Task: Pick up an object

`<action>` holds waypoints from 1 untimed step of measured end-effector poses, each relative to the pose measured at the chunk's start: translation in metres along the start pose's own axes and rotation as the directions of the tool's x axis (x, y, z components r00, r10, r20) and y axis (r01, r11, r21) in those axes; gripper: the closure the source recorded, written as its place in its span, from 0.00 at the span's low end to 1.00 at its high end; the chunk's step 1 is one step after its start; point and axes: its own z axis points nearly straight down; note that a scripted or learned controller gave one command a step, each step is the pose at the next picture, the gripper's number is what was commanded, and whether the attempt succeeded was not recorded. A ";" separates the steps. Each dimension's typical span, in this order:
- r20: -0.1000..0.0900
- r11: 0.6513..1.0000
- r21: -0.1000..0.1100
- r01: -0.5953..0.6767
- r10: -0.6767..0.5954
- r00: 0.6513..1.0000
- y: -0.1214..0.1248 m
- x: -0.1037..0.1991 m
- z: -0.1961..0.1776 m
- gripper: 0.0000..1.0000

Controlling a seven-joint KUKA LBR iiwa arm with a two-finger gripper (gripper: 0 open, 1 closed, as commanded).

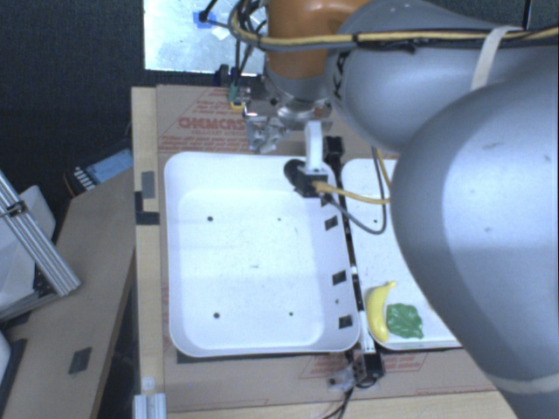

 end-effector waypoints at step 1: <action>0.000 1.000 0.026 0.012 -0.012 1.000 -0.062 0.051 0.067 1.00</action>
